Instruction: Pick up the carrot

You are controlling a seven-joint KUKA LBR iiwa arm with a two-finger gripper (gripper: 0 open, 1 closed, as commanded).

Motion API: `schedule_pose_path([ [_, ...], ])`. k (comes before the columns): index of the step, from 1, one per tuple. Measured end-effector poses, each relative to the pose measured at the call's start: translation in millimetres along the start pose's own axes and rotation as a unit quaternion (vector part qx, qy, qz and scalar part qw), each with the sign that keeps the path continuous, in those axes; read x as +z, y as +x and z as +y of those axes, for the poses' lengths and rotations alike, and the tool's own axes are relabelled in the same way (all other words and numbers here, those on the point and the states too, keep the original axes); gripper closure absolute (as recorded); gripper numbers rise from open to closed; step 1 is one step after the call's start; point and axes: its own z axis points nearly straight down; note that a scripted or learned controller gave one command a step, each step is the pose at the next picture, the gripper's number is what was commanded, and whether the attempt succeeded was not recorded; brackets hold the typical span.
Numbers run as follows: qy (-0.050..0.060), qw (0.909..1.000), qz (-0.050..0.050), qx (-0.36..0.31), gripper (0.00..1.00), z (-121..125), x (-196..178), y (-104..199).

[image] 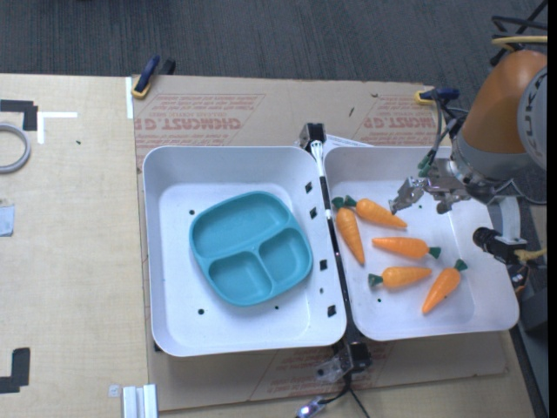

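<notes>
Several orange carrots with green tops lie in the right bin [487, 316]. One carrot [380, 213] lies at the upper left, and another carrot [350, 233] is angled along the bin's left wall. A third carrot [405, 247] rests mid-bin. Two more carrots [406, 277] [442, 287] lie lower down. My gripper [424, 200] hovers over the bin's upper part, just right of the upper-left carrot. It is open, and nothing sits between its fingers.
A blue three-compartment plate [252, 246] lies in the left bin [165, 259]. The divider wall between the bins runs close beside the leftmost carrots. Brown cardboard [226, 116] lies under both bins. The arm's orange band [509, 103] looms at the upper right.
</notes>
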Motion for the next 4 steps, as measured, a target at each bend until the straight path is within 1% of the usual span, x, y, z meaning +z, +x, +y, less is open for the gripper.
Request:
schedule_pose_path([
  [1,0.0,1.0,0.0,0.001,0.0,-11,57,41],
  [2,0.0,1.0,0.0,0.002,0.0,-89,57,24],
  [3,-0.001,1.0,0.0,0.003,1.0,-88,47,24],
  [4,-0.001,1.0,0.0,0.001,1.0,-89,-43,78],
])
